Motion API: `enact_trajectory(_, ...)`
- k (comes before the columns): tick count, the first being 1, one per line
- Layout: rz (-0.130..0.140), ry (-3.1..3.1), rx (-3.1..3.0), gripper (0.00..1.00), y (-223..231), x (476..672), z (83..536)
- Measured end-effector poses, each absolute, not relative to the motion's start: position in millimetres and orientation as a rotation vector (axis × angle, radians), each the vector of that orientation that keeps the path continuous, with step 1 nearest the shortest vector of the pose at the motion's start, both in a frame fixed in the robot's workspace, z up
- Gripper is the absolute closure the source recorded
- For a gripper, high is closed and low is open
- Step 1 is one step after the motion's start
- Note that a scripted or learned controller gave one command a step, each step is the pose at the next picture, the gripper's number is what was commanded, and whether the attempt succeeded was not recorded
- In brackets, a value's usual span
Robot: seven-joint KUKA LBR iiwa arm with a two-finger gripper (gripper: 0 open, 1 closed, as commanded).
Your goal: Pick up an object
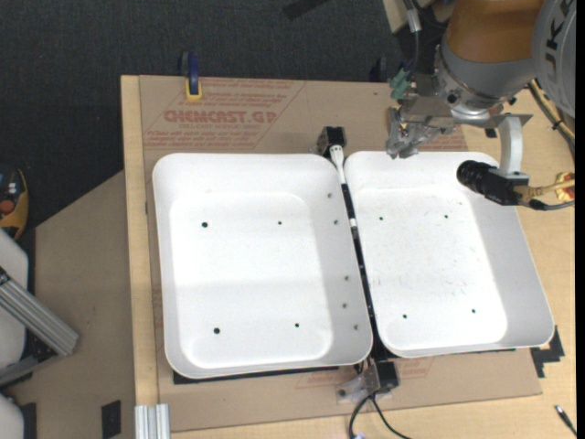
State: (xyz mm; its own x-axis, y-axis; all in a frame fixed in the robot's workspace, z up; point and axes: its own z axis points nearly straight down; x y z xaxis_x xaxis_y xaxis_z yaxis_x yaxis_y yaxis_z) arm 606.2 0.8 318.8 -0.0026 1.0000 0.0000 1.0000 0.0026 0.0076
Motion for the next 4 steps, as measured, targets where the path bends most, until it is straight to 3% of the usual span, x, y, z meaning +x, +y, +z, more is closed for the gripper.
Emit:
enact_trajectory(1,0.001,2.221,2.222,1.0,-7.7,589.6,329.9)
enact_trajectory(2,-0.007,2.233,2.219,1.0,70.6,590.5,242.2)
enact_trajectory(3,0.017,2.222,2.211,1.0,104.9,613.5,332.3)
enact_trajectory(4,0.006,2.233,2.211,1.0,221.3,647.9,263.5)
